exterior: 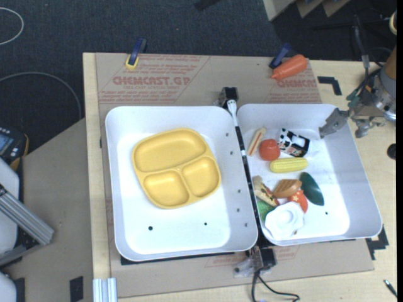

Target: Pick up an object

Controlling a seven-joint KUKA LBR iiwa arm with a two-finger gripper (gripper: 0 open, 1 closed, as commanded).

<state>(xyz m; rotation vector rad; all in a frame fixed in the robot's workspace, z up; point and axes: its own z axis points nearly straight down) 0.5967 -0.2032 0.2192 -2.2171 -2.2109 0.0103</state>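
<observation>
End effector (345, 122) hanging over right bin (359, 168), top right edge, fingers spread, gripping nothing. Toy foods sitting below. Yellow tray (175, 167) lying in left bin (126, 187).

The arm (385, 90) is cut off by the frame's right edge; only its wrist end shows. The gripper (345, 123) is small and blurred, and the spacing of its tips cannot be read. Below-left of the gripper, the heap of toy food (284, 197) overlaps itself: brown and red pieces lie partly under a white piece (284, 221), and their shapes cannot be told apart.
</observation>
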